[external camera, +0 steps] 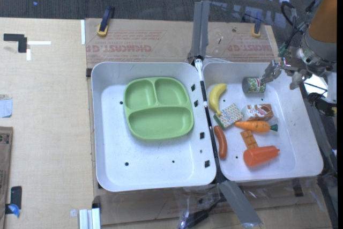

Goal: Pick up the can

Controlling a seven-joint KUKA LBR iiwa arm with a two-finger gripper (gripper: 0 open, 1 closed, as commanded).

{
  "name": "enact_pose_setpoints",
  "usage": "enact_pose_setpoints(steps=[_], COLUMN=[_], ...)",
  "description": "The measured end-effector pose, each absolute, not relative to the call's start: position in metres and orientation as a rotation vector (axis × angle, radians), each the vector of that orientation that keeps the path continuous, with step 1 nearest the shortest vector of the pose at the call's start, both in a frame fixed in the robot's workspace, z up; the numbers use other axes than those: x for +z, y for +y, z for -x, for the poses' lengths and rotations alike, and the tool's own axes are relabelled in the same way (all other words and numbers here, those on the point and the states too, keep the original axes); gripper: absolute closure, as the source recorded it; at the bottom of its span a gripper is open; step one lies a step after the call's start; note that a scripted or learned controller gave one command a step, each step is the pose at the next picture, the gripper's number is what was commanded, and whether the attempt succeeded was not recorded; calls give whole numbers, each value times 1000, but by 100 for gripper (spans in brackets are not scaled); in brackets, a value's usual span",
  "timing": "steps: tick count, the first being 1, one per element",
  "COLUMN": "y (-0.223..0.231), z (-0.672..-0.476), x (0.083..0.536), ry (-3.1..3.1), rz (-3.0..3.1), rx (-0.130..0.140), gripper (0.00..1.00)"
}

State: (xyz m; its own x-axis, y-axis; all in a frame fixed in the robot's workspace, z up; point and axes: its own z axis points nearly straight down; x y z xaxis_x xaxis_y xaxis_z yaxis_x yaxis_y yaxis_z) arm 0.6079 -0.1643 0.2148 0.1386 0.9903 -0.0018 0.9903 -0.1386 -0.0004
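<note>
Can [253,85]: lies on its side in the upper part of the right bin, right of centre in the frame; green-grey body, label with red at its right end
Gripper [274,71]: upper right of the frame, just above and right of the can, its tip close to the can's right end; whether it touches the can I cannot tell
Fingers: too small and dark against the bin wall to read, so open or closed cannot be told; nothing is seen between them
Arm [324,19]: enters at the far right edge, orange band at the top right corner, grey wrist below it
Right bin [300,169]: white, shallow, right of centre; holds the can and the toy food
Banana [216,96]: yellow, upper left of the right bin, left of the can and apart from it
Checkered packet [230,115]: just below the banana, tilted
Red and white packet [259,111]: below the can, apart from it
Carrot [253,126]: orange, lying across just under the red and white packet
Sausage [220,141]: red, upright along the left side of the right bin
Orange cracker [248,138]: small, below the carrot
Large orange piece [260,155]: lower middle of the right bin, lying across
Left bin [107,131]: white, centre of the frame, beside the right bin
Green plate [158,107]: three compartments, in the upper middle of the left bin
</note>
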Motion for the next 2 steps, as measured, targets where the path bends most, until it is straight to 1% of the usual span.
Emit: enact_pose_setpoints(steps=[1, 2], y=[-182, -182], z=[-663, -665], x=[117, 129], ry=[2050, 2053], rz=[-2349, -2340], rx=[29, 32], gripper=[0, 100])
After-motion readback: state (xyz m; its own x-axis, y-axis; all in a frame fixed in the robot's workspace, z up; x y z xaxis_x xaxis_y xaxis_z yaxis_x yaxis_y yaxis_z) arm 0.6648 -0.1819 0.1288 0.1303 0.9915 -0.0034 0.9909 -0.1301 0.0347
